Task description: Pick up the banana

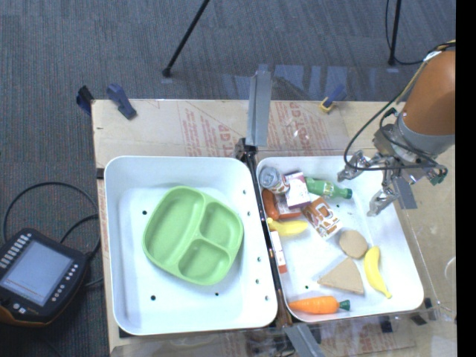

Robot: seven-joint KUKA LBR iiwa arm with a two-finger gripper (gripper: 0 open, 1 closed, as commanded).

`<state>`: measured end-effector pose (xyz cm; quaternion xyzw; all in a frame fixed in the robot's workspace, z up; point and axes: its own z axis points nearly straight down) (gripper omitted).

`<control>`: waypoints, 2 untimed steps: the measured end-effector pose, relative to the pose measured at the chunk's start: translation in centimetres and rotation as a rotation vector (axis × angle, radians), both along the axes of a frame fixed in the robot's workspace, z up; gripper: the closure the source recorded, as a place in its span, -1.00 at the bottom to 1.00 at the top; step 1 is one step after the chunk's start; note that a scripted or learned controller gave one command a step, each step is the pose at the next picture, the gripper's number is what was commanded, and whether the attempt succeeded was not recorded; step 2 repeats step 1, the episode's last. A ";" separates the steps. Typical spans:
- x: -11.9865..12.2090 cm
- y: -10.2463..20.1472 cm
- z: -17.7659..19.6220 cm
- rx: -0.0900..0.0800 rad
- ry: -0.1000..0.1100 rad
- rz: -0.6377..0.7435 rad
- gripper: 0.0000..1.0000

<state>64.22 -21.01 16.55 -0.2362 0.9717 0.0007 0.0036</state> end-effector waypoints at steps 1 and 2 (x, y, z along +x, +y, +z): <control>0.4 0.1 2.2 -0.001 0.000 0.230 -1.00; 0.4 0.1 2.2 -0.001 0.000 0.230 -1.00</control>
